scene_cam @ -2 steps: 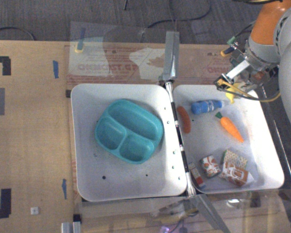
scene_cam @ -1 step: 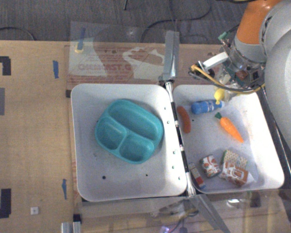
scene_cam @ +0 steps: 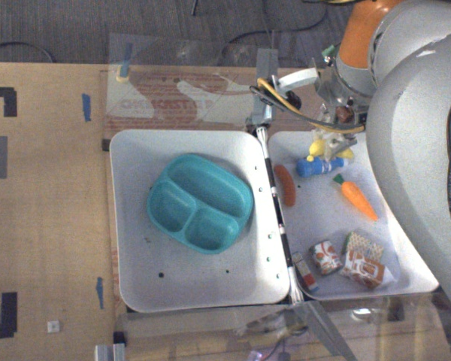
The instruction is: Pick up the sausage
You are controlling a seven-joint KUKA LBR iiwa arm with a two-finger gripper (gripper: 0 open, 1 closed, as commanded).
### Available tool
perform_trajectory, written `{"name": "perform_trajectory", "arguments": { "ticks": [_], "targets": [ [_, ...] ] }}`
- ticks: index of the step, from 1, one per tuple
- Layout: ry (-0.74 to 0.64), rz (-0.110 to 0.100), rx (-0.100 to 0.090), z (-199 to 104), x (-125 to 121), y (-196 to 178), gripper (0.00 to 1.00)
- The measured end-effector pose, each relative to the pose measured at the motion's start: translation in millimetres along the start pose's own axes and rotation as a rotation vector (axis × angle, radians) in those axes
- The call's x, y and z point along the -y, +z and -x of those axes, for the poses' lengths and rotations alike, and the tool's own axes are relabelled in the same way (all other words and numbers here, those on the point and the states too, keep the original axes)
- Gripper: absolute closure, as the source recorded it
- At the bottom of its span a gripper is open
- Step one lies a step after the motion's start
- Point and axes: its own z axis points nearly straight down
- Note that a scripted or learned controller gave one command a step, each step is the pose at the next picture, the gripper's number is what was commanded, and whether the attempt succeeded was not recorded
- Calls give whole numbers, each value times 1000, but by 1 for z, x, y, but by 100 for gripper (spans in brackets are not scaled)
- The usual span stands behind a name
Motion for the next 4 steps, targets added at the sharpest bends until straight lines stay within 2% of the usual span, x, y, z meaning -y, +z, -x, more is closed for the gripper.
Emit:
{"name": "perform_trajectory", "arguments": {
  "ticks": [1,2,3,4],
  "targets": [
    [-35,-1,2,7,39,49,100],
    [-30,-2,1,7,37,39,100],
    [-662,-2,6,68,51,49,100],
    [-665,-3,7,67,52,39,100]
  ]
}}
